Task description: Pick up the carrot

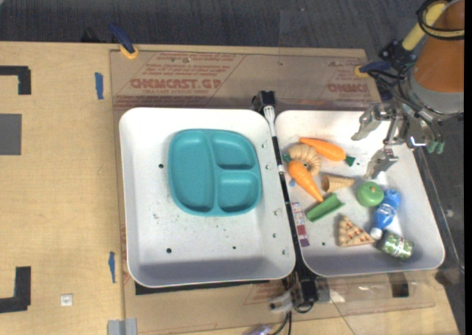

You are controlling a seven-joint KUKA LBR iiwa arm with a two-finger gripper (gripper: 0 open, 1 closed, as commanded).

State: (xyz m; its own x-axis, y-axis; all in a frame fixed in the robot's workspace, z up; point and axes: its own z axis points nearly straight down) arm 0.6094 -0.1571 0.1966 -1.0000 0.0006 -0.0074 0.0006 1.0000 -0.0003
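You see carrot (322, 149) lying in right bin (431, 215), untouched; gripper (374, 142) open above, nothing held; pick not yet started.

A teal divided plate (215, 172) lies in the left bin (140, 201); a green apple (370, 194) in the right.
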